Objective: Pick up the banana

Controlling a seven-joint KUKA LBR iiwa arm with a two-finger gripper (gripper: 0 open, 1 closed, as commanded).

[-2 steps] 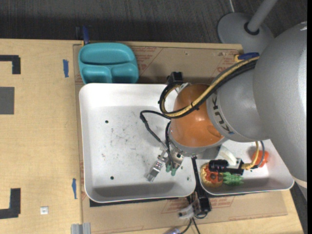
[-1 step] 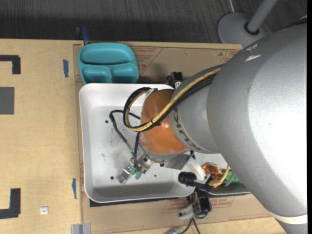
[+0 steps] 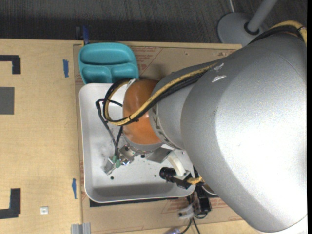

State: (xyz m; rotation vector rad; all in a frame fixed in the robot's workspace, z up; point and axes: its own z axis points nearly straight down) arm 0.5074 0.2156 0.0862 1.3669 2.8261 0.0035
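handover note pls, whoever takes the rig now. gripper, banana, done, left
Gripper: low inside the white bin, near its front left; fingers too small to read as open or shut.
Arm: reaches in from the right and covers most of the bin.
Banana: I can't spot it, possibly under the arm.
Teal tray: just behind the bin.
Done: no pick confirmed.
Left: find the banana, grasp, lift.

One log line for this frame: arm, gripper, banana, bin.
arm: over white bin | gripper: low in bin, finger state unclear | banana: not identifiable | teal object: at bin's far edge

arm [image 3: 234, 126] covering most of white bin [image 3: 92, 179], bare floor along left wall
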